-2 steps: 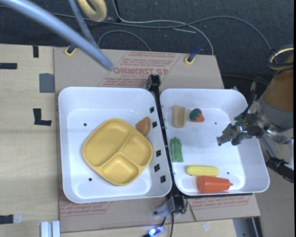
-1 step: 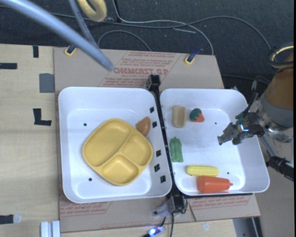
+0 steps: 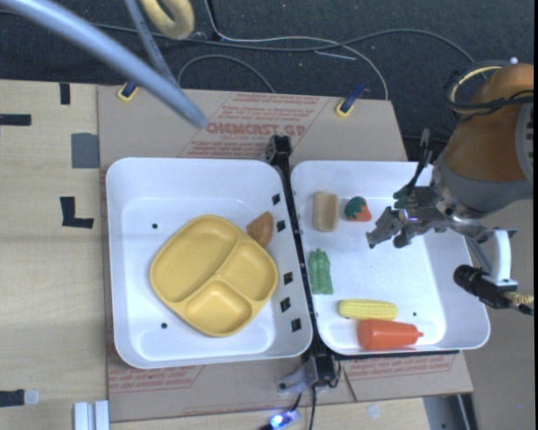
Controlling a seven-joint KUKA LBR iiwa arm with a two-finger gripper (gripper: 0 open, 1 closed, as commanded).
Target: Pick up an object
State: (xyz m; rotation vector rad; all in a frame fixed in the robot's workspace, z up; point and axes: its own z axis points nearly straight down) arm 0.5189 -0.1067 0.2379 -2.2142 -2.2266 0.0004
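1. Objects to choose from lie in the right bin: a tan bun and a strawberry near its far edge, a green piece by the divider, a corn cob and a carrot along the near edge.
2. In the left bin sit a yellow tray and a small brown piece, which touches the tray's far corner.
3. Nothing has been lifted: every item rests on a bin floor, and none sits between the fingers.
4. Gripper hangs over the right bin, right of the strawberry and apart from it; the two dark fingers look spread, with only white bin floor between them.
5. My judgement: the task is at its start, in the approach. Choosing a target, descending onto it, closing and lifting are all left.
6. Strawberry and bun are the nearest candidates; corn and carrot lie well apart from the gripper, toward the near edge.
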